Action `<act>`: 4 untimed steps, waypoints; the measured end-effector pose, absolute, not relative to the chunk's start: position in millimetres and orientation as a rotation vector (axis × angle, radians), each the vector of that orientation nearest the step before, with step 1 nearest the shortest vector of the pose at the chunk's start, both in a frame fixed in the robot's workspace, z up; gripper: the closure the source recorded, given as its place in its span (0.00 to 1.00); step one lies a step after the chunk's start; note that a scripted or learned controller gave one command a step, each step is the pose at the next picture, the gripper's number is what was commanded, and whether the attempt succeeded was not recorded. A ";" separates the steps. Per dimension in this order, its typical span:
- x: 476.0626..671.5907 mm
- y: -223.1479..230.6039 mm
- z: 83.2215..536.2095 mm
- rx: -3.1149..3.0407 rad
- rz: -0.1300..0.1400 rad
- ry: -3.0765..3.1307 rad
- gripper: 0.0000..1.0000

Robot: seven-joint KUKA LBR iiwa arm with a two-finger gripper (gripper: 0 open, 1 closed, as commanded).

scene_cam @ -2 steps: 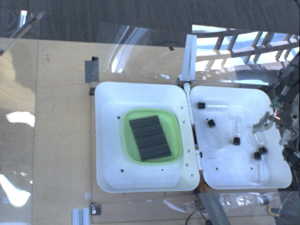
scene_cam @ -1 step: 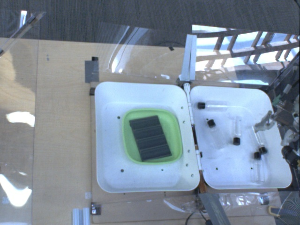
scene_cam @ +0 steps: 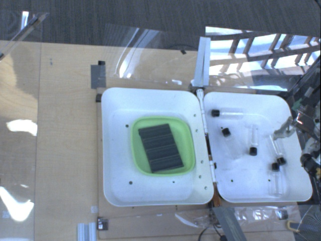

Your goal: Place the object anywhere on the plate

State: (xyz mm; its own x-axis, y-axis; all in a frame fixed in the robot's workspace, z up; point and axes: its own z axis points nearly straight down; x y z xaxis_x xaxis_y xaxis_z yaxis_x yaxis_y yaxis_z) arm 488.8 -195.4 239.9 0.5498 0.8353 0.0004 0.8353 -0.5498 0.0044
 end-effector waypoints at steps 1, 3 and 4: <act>488.9 -198.0 262.7 2.815 0.005 1.383 0.00; 488.8 -199.1 302.4 2.861 0.006 1.283 0.00; 489.0 -196.6 313.6 2.893 0.006 1.208 0.00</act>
